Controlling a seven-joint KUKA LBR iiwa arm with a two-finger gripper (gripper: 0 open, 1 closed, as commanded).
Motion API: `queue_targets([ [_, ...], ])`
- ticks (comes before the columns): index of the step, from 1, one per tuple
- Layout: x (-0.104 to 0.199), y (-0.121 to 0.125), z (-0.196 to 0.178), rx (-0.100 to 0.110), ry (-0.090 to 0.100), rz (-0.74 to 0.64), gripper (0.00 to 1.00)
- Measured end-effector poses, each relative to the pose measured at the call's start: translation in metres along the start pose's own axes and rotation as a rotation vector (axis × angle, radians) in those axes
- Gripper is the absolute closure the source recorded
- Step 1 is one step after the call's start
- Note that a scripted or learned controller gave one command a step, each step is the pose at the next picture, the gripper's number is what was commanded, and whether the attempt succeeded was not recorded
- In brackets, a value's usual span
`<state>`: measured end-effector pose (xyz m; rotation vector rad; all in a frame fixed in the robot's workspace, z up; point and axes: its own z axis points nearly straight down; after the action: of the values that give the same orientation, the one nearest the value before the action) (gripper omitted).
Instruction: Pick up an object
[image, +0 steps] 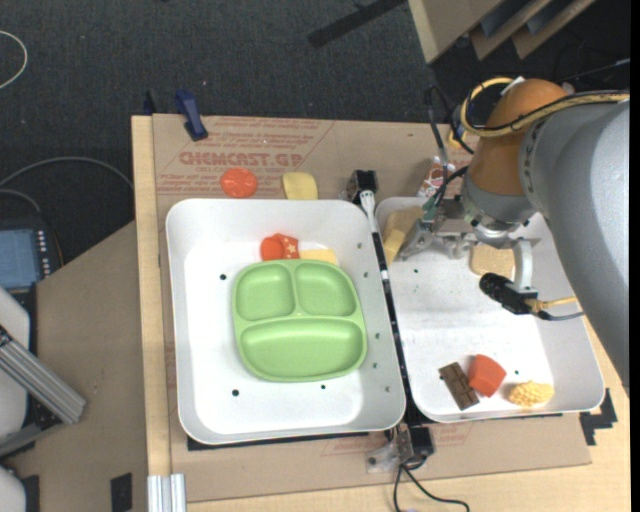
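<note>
Orange block lies in the right bin, well apart from the claw; its grip state cannot be told.

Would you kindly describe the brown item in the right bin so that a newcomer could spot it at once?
Start at the right white bin and go to its near edge, where three small things lie together. The brown bar is the leftmost, a dark flat oblong lying at a slant. Its neighbours are a red block and a bumpy yellow piece.
</note>
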<state>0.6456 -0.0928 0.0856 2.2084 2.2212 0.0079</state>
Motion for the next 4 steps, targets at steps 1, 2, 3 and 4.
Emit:
queue_targets([
  [1, -0.044, 0.022, 0.001, 0.006, 0.0, 0.007, 0.0],
  [2, -0.092, -0.048, -0.061, 0.013, 0.002, 0.012, 0.0],
  [3, -0.119, -0.008, -0.001, 0.006, 0.0, 0.004, 0.0],
  [4, -0.125, -0.016, -0.001, 0.005, 0.012, 0.001, 0.0],
])
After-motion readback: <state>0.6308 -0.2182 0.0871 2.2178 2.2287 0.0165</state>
